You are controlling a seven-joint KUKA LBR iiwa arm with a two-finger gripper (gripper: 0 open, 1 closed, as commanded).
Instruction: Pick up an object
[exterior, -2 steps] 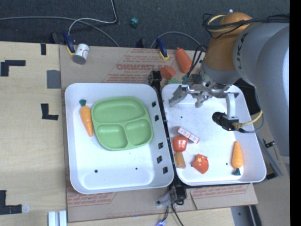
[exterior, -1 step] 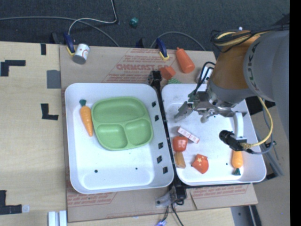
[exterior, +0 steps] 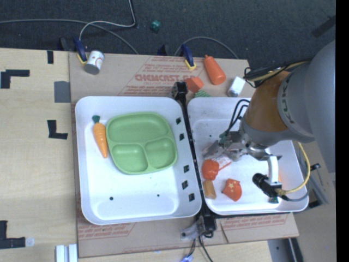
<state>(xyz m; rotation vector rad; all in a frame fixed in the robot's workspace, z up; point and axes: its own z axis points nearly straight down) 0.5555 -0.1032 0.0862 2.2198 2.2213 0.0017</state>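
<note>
the arm reaches into the right bin [exterior: 283,203], its end effector [exterior: 228,146] low over the bin floor; whether it is wide, narrow or holding anything i cannot tell. just below it lie a red tomato-like piece [exterior: 210,169], a small brown piece [exterior: 209,189] and a red strawberry-like piece [exterior: 232,189] (none visibly gripped). the left bin [exterior: 131,209] holds a green divided plate [exterior: 142,142] and a toy carrot [exterior: 100,137].
</note>
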